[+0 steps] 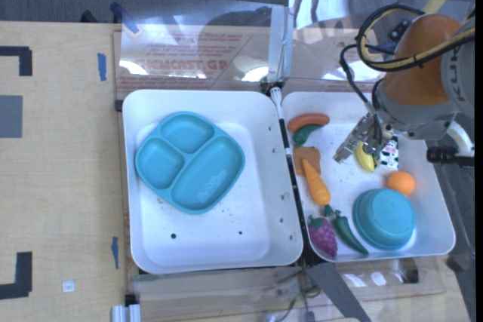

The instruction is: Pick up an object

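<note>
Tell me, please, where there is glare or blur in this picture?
Camera view: strong glare on the clear panels behind both bins; the blue plate and blue bowl look sharp; the tool is slightly soft, with small toys beside it hard to identify.

The arm [423, 64] runs off the right edge, and its wrist covers the far right corner of the right bin [445, 237]. A yellow item [367, 159] and a black-and-white one [389, 155] lie partly hidden beside the gripper [355, 143]; what they are is too unclear to tell. The gripper's fingers are too blurred to read.
</note>
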Motion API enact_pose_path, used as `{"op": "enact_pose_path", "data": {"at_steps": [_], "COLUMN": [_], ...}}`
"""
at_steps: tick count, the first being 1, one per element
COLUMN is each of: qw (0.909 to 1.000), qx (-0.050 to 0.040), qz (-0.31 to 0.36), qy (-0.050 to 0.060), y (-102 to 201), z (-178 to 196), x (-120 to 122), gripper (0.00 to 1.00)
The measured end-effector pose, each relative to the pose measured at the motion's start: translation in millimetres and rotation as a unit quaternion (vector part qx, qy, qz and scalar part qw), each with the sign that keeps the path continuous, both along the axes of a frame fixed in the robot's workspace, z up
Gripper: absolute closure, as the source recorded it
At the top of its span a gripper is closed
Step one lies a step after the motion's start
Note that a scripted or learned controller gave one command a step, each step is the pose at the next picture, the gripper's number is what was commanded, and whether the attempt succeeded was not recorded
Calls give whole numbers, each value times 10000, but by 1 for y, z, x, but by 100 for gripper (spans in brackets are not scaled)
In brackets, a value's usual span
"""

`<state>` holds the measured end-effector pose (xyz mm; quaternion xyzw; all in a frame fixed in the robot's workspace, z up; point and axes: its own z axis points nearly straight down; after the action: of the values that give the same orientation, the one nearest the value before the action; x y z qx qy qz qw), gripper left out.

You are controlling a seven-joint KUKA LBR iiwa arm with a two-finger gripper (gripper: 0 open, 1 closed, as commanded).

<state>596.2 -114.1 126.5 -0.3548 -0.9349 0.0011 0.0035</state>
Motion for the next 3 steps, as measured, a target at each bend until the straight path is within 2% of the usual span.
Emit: {"op": "enact_pose_path", "data": {"at_steps": [1,2,3], "qw": [9993,9993,9995], "qx": [-9,-9,-27], "qz": [-350,-359,-323], "qy": [-107,-60,-42], "y": [17,16,-102], "z": [103,98,8], "x": [59,57,-23], "gripper": [100,0,0]}}
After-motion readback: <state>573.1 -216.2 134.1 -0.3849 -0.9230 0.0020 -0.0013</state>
